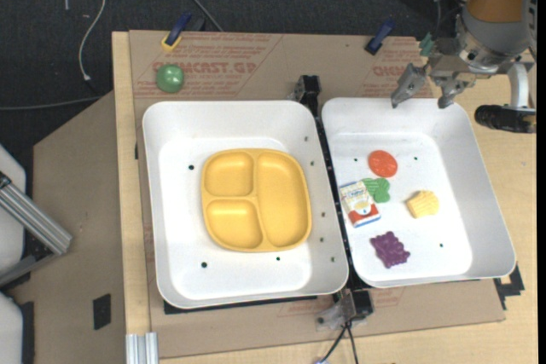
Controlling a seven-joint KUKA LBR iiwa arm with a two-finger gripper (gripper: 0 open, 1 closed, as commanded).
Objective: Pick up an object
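The right bin [461, 132] holds several small toy items: a red-orange round piece [383, 163], a green leafy piece [377, 188], a small white carton with red and blue print [360, 203], a yellow block [421, 204] and a purple grape bunch [390, 249]. My gripper [424, 94] hangs open over the bin's far rim, its two grey fingers spread with nothing between them. It is well above and behind the items, nearest the red-orange piece.
The left bin [171, 141] carries a yellow divided plate [256, 199]. A green ball [171, 78] lies on the cardboard beyond the left bin. Blue clamps [177, 31] hold the board's far edge. A black bracket [308, 89] sits between the bins.
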